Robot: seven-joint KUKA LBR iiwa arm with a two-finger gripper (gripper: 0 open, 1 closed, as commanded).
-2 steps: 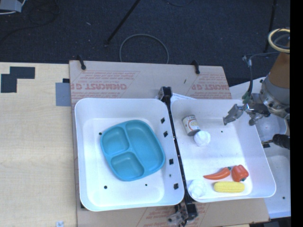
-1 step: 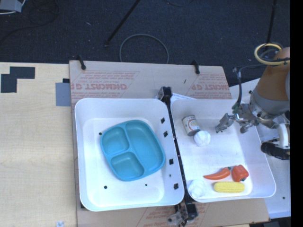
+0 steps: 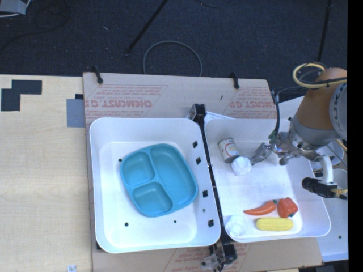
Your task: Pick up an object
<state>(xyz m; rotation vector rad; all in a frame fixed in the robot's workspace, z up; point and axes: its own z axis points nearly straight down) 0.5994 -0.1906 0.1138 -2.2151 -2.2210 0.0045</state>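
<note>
Cardboard sheet (image 3: 127, 95) reads CHEMCRZT upside down, mirrored

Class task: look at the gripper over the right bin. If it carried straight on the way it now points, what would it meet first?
The gripper points left in the camera view, toward the white ball beside the small can. Probably the ball first, though depth is unclear.

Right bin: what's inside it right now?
In the right bin: small can, white ball, orange chili, red pepper, corn cob, white lump. The gripper and arm cover the bin's upper right part.
</note>
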